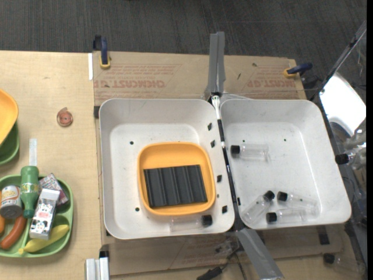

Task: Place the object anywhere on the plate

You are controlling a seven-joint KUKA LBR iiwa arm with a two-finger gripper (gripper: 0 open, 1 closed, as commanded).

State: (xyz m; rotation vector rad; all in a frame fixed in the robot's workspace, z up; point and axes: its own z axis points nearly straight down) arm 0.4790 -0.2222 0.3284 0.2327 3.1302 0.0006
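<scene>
- Grey metal strut [259, 262] at the bottom edge, below and right of the plate, under the seam between the bins.
- Yellow-orange square plate [175, 151] sits mid-floor in the left white bin [116, 174], flat.
- Dark grey ribbed block [175, 185] lies on the plate, covering most of its well and square to its edges.
- Clear vial w/ black cap [205, 220] lies on the left bin floor just below the plate's lower right corner, off the plate. Can't tell if it touches the rim.
- Right white bin [315, 133], right of the plate, holds more clear black-capped vials. One vial [249, 151] lies alone, level w/ the plate's top edge.
- A cluster of three vials [278, 207] lies further right, level w/ the plate's bottom edge, touching or overlapping.
- Gripper: open or closed, can't tell.
- Green tray [61, 229], well left of the plate on the wooden bench, carries toy food: green bottle [29, 188], can [9, 197], carton [44, 212], sausage [11, 233], banana [41, 242].
- Yellow bowl [6, 118] is nested in a green one at the far left edge.
- Small pink disc [65, 117] lies up and left of the plate.
- Cardboard sheet [151, 80] under both bins, held by blue clamps [102, 51] above the plate.
</scene>
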